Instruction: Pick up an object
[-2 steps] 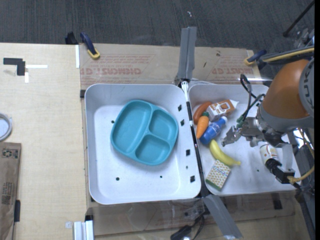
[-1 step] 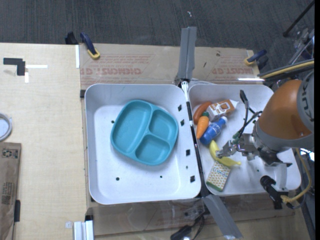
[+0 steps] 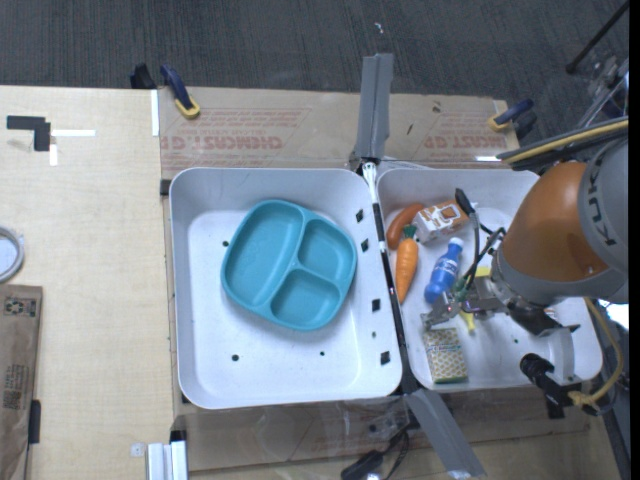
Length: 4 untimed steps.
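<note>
Objects in right bin (image 3: pixel 590 363): one carrot (image 3: pixel 407 265), one bottle (image 3: pixel 443 271), one packet (image 3: pixel 445 354).

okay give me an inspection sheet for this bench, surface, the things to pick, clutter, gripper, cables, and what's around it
Surface: left bin and right bin, both white, side by side on a cardboard-covered bench.
Job's things: in the right bin, a carrot, blue bottle, small carton and green packet.
Clutter: teal divided plate in the left bin.
Gripper: gripper low in the right bin, between bottle and packet; grasp unclear.
Cables: dark cable near the carton.
Surroundings: yellow-blue clamps on the back edge; tape roll far left.
</note>
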Each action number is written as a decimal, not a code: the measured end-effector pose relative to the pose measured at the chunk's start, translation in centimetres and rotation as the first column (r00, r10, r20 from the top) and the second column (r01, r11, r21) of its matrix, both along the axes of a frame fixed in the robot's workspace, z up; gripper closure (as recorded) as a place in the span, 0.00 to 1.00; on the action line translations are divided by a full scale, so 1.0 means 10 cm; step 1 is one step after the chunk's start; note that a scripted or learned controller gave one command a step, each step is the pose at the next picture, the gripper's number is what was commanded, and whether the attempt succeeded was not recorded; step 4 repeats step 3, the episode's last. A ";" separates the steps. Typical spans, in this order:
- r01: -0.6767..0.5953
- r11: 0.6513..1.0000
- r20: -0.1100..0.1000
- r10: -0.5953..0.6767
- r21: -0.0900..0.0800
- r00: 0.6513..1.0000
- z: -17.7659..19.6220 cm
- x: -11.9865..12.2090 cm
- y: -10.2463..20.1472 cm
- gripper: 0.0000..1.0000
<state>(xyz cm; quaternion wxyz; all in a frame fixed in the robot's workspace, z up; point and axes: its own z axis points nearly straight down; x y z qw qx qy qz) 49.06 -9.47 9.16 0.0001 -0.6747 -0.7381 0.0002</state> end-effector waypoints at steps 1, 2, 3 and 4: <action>0.004 1.000 -0.001 -0.004 0.000 1.000 0.08 0.00 -0.01 1.00; 0.177 0.984 -0.002 -0.177 -0.002 0.984 0.99 0.80 0.68 1.00; 0.578 0.816 -0.002 -0.578 -0.004 0.816 0.99 0.77 0.40 1.00; 0.578 0.816 -0.002 -0.578 -0.004 0.816 0.99 0.77 0.40 1.00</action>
